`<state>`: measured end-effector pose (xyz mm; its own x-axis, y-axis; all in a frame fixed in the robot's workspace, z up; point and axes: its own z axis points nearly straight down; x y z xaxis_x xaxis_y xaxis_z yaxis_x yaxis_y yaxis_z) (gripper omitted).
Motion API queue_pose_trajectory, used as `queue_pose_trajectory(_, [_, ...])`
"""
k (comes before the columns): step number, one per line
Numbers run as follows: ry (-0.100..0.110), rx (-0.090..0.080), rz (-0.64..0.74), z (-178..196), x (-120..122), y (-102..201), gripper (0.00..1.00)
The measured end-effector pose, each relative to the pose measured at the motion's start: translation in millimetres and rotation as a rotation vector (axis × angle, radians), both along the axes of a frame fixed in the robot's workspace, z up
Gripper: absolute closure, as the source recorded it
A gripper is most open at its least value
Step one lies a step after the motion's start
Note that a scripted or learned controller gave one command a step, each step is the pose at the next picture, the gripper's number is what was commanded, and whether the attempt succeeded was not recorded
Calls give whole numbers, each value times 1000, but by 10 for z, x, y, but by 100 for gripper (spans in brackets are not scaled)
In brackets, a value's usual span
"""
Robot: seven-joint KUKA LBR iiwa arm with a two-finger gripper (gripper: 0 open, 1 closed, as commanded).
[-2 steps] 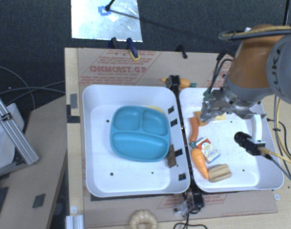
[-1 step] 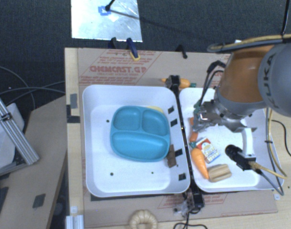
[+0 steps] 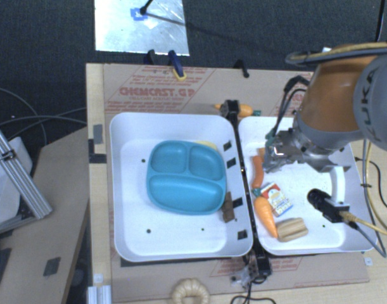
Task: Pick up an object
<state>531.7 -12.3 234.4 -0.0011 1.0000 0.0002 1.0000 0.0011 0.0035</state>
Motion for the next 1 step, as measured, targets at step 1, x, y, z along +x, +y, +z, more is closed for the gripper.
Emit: queue_pose_trajectory(1, [2, 1, 0, -3, -54, 36, 100])
